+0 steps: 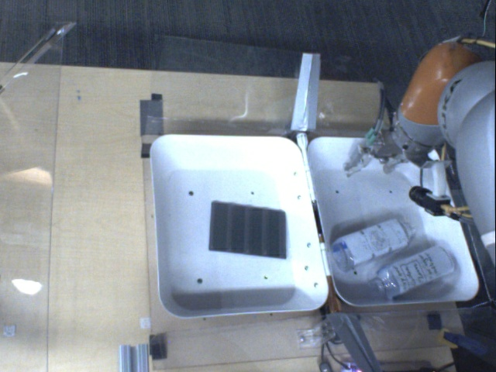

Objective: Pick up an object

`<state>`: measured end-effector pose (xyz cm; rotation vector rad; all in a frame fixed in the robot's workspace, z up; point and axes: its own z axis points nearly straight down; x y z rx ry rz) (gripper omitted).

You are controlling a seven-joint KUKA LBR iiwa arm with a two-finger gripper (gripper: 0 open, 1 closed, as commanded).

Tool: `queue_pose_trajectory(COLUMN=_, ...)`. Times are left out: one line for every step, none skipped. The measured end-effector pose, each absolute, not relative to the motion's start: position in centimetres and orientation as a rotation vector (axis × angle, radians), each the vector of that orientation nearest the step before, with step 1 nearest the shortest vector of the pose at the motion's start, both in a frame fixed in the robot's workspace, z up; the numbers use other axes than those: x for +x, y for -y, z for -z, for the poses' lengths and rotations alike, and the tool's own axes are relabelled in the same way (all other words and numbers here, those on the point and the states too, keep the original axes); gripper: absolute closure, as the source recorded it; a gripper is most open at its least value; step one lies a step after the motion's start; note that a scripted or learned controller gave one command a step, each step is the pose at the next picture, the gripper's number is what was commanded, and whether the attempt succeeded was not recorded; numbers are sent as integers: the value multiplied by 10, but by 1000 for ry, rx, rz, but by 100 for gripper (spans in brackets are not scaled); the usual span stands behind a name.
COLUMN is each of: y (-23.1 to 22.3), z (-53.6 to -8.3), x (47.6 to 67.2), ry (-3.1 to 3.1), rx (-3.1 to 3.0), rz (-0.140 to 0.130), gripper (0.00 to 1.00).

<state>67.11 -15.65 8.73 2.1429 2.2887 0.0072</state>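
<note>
White plastic bins, two, shallow, set side by side on a pale wooden bench (85, 231).

Left bin (174, 208): holds one flat dark ribbed pad (248, 229), rectangular, lying near the middle of the floor and slightly skewed to the bin's walls.

Right bin (333, 184): holds two clear plastic bottles lying on their sides in the near half. First bottle (372, 241): white label, blue cap end pointing toward the divider between the bins. Second bottle (415, 270): printed label, lying just beside the first and closer to the near right corner; whether the two touch cannot be told.

Arm (457, 107): grey, with an orange band above the wrist, entering from the right over the far right corner of the right bin.

Gripper (372, 153): poised over the far part of the right bin, well apart from both bottles. Nothing is seen between its fingers. Whether the pincer stands apart or together cannot be told; the end is small and blurred.

Metal strip (306, 91): upright at the far end of the gap between the bins.

Clear sheet (31, 192): covers the bench at left, with glare spots.
</note>
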Motion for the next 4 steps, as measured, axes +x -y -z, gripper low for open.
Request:
queue_pose_trajectory(y=206, z=-170, x=642, ry=-2454, rx=1947, rz=-6, gripper=0)
queue_pose_trajectory(y=205, z=-182, x=644, ry=-2452, rx=1937, rz=-11, gripper=100)
queue_pose_trajectory(y=205, z=-182, x=644, ry=-2452, rx=1937, rz=-10, gripper=0)
queue_pose_trajectory(y=206, z=-118, x=514, ry=-2510, rx=1800, rz=-30, gripper=0)
